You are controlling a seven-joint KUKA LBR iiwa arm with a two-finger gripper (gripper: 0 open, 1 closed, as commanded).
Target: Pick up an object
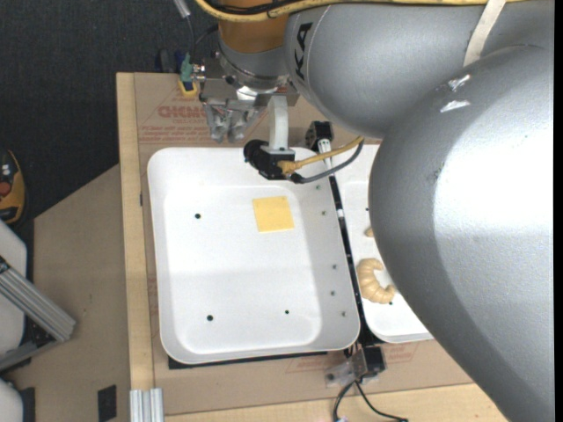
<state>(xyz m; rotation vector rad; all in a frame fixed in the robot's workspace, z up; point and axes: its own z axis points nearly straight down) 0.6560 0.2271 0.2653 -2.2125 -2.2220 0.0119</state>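
Arm: grey KUKA arm [457, 148] reaching in from the right, its bulk covering most of the right bin; part of a dark letter "K" shows on the casing near the orange band [255, 7].
Gripper: gripper [227, 123] at the far edge of the left bin, above the bench board just beyond the bin's rim; metal fingers point down, and whether they stand apart or together cannot be told at this angle. Nothing is seen between them.
Left bin: shallow white bin [176, 262] with rounded corners and small dark holes in its floor.
Yellow square: flat yellow square [274, 214] lying on the floor of the left bin, in its far right part, near the gripper but apart from it.
Right bin: white bin [396, 323], seen as a strip beside the left bin, the rest hidden under the arm.
Croissant-shaped object: pale tan curved piece [376, 281] in the right bin, partly hidden by the arm.
Writing on bench: red printed lettering [180, 111] on the brown board [132, 236] behind the left bin, beginning "CH"; the remainder is too blurred to read.
Cables: yellow-sheathed cable [308, 158] and black fittings hanging over the far right corner of the left bin.
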